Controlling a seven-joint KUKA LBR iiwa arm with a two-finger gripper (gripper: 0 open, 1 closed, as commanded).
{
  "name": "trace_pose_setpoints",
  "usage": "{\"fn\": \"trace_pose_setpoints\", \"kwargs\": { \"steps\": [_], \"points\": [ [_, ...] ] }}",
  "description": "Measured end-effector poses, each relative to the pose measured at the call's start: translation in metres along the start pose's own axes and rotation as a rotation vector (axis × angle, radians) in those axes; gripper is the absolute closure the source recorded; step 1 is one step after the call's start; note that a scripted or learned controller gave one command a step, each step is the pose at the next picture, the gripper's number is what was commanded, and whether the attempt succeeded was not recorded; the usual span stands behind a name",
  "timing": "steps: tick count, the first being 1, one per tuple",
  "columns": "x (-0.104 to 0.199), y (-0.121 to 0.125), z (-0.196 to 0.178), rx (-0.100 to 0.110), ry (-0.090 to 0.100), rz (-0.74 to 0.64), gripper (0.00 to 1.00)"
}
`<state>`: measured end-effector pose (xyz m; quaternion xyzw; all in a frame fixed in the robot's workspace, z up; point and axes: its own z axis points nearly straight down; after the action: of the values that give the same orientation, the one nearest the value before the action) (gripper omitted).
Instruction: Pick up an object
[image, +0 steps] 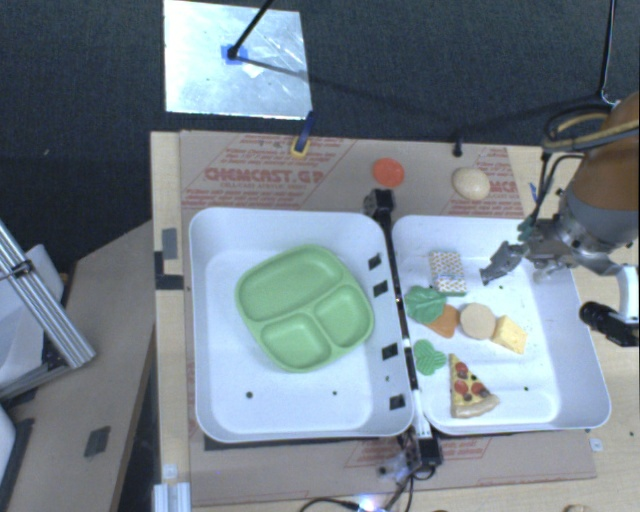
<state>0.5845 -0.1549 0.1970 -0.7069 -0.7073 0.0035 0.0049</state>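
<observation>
Hovering over the right bin (585, 395), the gripper (500, 266) looks open and empty, with the waffle square (447, 270) just to its left.

A: How many bins? 
B: Two white bins, left (215, 400) and right (585, 395).

A: And in the left one?
B: One green divided plate (303, 307).

A: The right one?
B: One pizza slice (470, 388), one cheese wedge (510, 335), one round tan biscuit (477, 321), one wafer (447, 270), and two leafy green pieces (424, 300) (430, 355).

A: On the far board?
B: One orange disc (388, 172), one pale egg-shaped thing (471, 183).
</observation>
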Motion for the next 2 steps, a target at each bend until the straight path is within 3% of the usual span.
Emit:
{"fn": "trace_pose_setpoints", "kwargs": {
  "steps": [1,2],
  "points": [
    [0.0,0.003,-0.008,-0.013,-0.002,-0.003,0.0],
    [0.003,0.013,0.047,-0.01,-0.001,-0.005,0.0]
  ]
}}
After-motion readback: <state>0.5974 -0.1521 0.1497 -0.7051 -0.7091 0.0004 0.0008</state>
